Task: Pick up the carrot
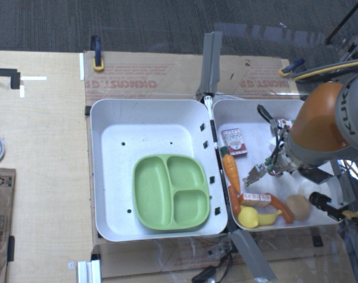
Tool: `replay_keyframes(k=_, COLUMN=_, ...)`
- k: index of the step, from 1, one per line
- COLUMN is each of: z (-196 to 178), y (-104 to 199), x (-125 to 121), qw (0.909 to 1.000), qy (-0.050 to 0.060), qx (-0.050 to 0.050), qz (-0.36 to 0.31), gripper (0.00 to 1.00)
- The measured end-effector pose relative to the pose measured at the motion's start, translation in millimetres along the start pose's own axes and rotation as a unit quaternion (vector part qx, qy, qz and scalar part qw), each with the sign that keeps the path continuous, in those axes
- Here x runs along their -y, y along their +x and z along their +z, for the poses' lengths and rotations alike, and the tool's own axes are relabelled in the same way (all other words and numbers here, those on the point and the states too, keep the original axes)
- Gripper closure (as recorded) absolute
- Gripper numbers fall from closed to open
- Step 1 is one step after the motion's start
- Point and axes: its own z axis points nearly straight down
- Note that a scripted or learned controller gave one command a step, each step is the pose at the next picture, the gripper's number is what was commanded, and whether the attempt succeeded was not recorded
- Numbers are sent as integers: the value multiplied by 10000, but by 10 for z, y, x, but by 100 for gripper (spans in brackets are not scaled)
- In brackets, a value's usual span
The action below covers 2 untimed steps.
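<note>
Carrot not yet lifted; the claw hovers close beside it.

The carrot (230, 171) lies along the left wall of the right bin (252, 107), untouched. The claw (257, 171) hangs just to its right, gripping nothing visible; whether it is spread or clenched cannot be told. Reaching, gripping and lifting all remain.

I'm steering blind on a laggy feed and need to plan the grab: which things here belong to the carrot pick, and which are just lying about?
Belongs to the job:
- carrot, by the right bin's left wall
- claw, low over the right bin

Just lying about:
- green divided plate in the left bin
- small red-and-white carton
- yellow squash-shaped toy
- hot dog
- tan potato-like lump
</note>
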Motion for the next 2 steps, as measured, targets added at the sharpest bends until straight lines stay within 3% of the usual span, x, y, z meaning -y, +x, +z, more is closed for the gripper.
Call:
replay_keyframes(k=1, z=-3, y=-21, x=-453, qw=9979, qy=-6, qx=5, qz=-642, gripper=0)
replay_keyframes(k=2, z=-1002, y=26, x=-697, qw=9861, qy=0, qx=4, qz=-1659, gripper=0)
